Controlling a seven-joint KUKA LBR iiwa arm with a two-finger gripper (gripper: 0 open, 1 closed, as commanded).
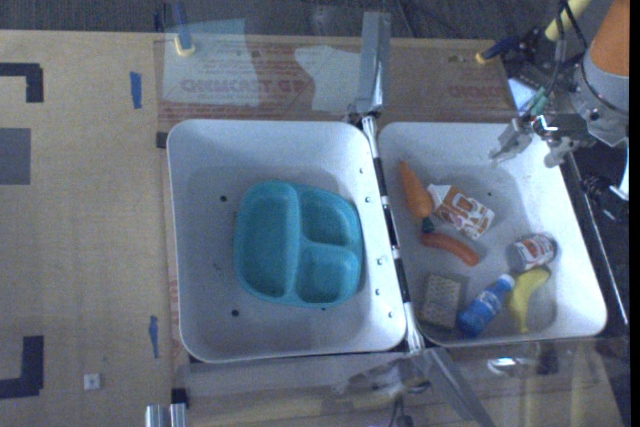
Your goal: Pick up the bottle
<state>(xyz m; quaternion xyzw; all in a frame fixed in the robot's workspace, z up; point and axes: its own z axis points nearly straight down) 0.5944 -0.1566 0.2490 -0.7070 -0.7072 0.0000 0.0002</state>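
Bottle [486, 305] lay on its side near the front wall of the right bin [585, 245], blue body, cap end angled up toward the banana [528, 295], which sat just beside it, maybe touching. Sponge [441, 299] was just beside it on the other side. So it was boxed in on both flanks; my read was that the cleanest approach would be fingers across the narrow width, closing along the gap line rather than into its neighbours.

Further out: can [532, 250] above the banana, sausage [450, 248] and carton [463, 212] mid-bin, carrot [415, 190] close to the divider. None of them were touching the bottle.

Left bin [200, 155] had the teal tray [298, 242] in it, irrelevant to this pick.

My gripper [530, 137] hung over the far right corner of the right bin, well apart from the bottle, fingers spread and nothing between them. Judged that as a staging pose: pick not started, whole traverse toward the front wall plus descent yet to do. Risk I saw: a round bottle lying flat could roll off the pads or drag the banana with it.
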